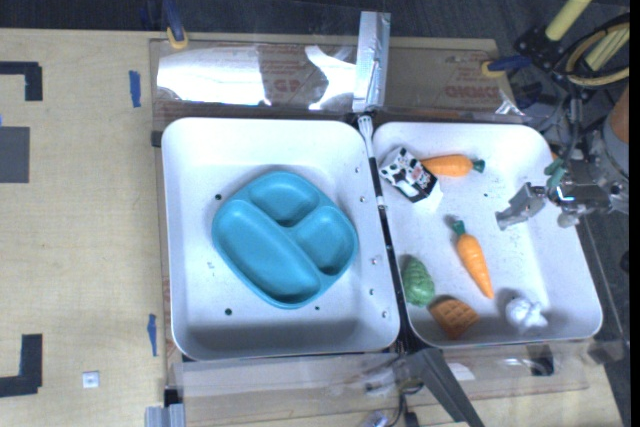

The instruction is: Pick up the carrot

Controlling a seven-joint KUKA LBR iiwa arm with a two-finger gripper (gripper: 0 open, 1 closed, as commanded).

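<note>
Left bin [190, 155] holds one blue divided tray [284, 237]; right bin [520, 140] holds two carrots [474, 261] [447, 165], a cow-patterned toy [408, 174], green vegetable [417, 280], orange piece [453, 314], white lump [524, 312]; gripper [524, 205] over its right side, finger state unclear.

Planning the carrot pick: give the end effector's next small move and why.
Probably shift the end effector a little toward the left bin, over the nearer carrot. It sits at the right bin's edge, off to the carrot's side, with nothing seen in its grip.
</note>
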